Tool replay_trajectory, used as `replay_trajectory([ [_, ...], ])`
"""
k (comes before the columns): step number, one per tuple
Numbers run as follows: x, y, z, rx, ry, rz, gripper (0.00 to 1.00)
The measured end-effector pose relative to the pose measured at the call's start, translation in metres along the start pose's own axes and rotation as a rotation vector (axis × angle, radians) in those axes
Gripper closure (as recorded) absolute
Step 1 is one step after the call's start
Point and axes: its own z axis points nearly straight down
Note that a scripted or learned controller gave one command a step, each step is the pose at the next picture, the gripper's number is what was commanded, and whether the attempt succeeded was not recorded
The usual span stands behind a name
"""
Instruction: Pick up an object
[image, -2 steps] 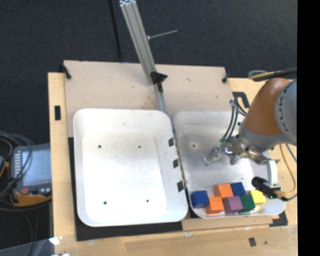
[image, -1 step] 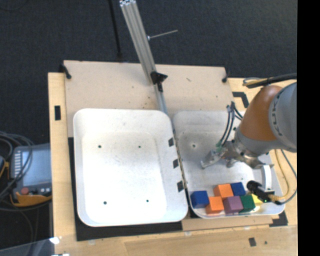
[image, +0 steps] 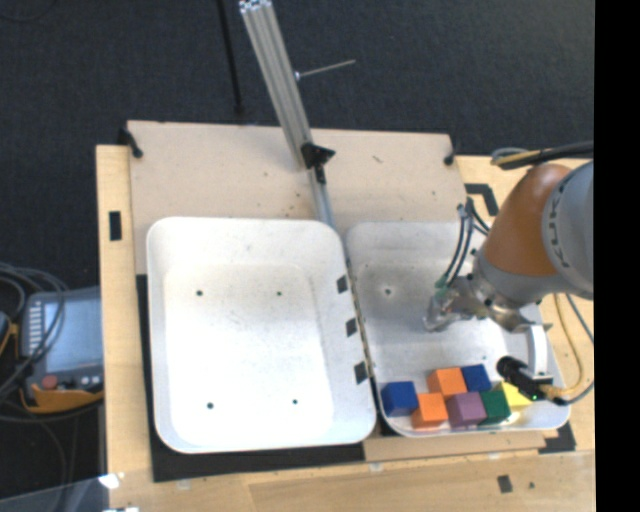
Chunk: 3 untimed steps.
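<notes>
Several small blocks lie bunched at the near edge of the right bin (image: 400, 260): a blue block (image: 400, 397), two orange blocks (image: 449, 381) (image: 431, 408), a purple block (image: 466, 408), a green block (image: 495, 404), a second blue block (image: 476, 377) and a yellow one (image: 516, 396). My gripper (image: 440, 312) hangs over the middle of the right bin, up and a little left of the blocks, apart from them. Nothing shows between its fingers. The grey arm with its orange band (image: 525, 225) comes in from the right.
The left bin (image: 245, 330) sits beside the right one, their walls meeting near a row of black clips (image: 352, 325). A slanted aluminium post (image: 285, 90) rises from behind the bins. A pendant with cables (image: 60, 345) lies off the bench's left side.
</notes>
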Motion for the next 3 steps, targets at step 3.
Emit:
replay_trajectory([
  [3, 0.003, 0.017, -0.136, 0.005, 0.002, -0.019, 1.0],
])
